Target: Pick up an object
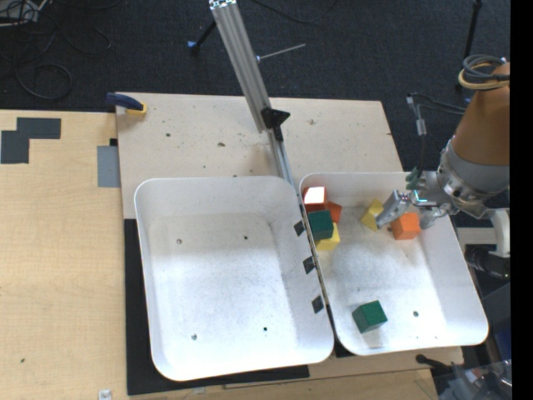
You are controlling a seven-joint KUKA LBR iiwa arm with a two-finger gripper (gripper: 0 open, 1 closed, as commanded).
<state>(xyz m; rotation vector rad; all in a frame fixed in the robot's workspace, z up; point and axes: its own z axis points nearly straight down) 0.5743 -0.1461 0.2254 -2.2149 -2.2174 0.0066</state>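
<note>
My gripper (410, 212) reaches in from the right over the upper right part of the right bin (466, 307). An orange cube (405, 226) sits between its two silver fingers (390, 213), and the gripper is shut on it. A yellow block (372, 215) lies just left of the left finger. I cannot tell whether the cube is off the bin floor.
Against the right bin's left wall lies a cluster: a white-topped red block (315, 196), an orange block (334, 211), a green block (320, 223) and a yellow block (328, 238). A green cube (369, 315) sits near the front. The left bin (166, 198) adjoins. A metal bar (246, 65) slants behind.
</note>
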